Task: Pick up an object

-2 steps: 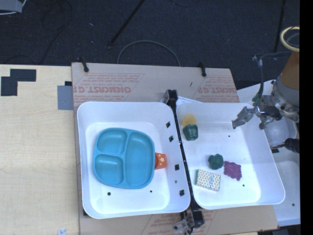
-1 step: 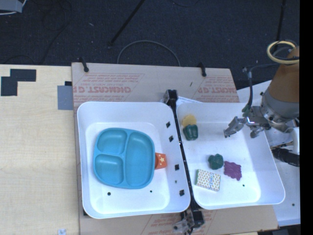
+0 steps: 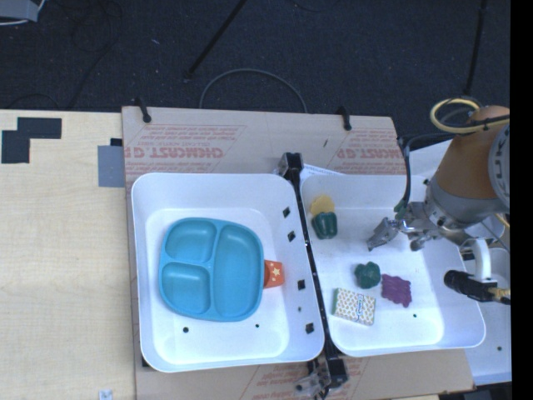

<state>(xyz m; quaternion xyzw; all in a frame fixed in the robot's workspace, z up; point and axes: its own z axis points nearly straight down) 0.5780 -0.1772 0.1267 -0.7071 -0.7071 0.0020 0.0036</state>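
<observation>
Claw (image 3: 385,236) over right bin (image 3: 450,336), backing board (image 3: 250,140) printed "CHEMCAST GP"

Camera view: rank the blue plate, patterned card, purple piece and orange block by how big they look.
1. blue plate, far the largest
2. patterned card
3. purple piece, only slightly smaller than the card
4. orange block, partly hidden by the plate

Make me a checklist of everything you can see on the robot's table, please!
Surface: two white bins side by side on cardboard.
Job's things: right bin has a green pepper, dark green lump, purple piece, patterned card.
Clutter: left bin has a blue divided plate, orange block beside it.
Gripper: low over right bin, holding nothing seen.
Cables: yellow loop above arm.
Surroundings: dark carpet, wooden bench.
</observation>
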